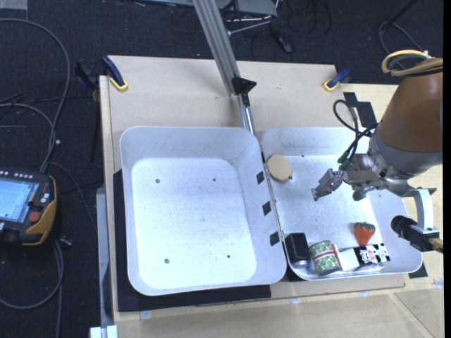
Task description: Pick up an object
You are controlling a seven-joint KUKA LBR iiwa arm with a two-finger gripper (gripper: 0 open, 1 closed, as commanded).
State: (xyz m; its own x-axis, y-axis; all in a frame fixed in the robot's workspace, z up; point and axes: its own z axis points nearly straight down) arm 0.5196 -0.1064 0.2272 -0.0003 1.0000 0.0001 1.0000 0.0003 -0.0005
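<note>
The hand (331, 184) hangs over the middle of the right bin (310, 146), gripping nothing; whether its fingers are spread or pressed together I cannot tell. A tan round disc (280, 167) lies to its left by the bin's left wall. A strawberry (363, 233), green can (323, 256), black block (297, 246) and checkered piece (372, 255) crowd the near rim. There a descent would likely nudge neighbours or strike the wall. The bin's middle gives open room.
</note>
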